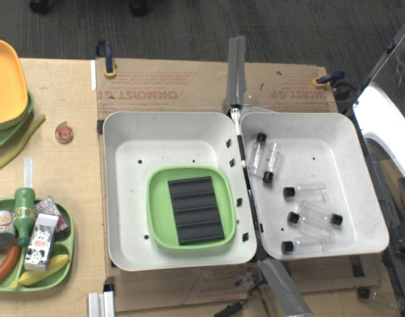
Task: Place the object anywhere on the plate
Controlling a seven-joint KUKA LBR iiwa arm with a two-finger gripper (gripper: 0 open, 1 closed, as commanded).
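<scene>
A green plate point(159, 207) carrying a dark ribbed block point(195, 210) is sitting in the left bin point(123, 137), while clear black-capped vials point(308, 210) are lying scattered across the right bin point(347, 144).

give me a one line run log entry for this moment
plate: green plate in left bin, bears black ridged block | objects: clear black-capped vials in right bin | placement: not yet done
</scene>
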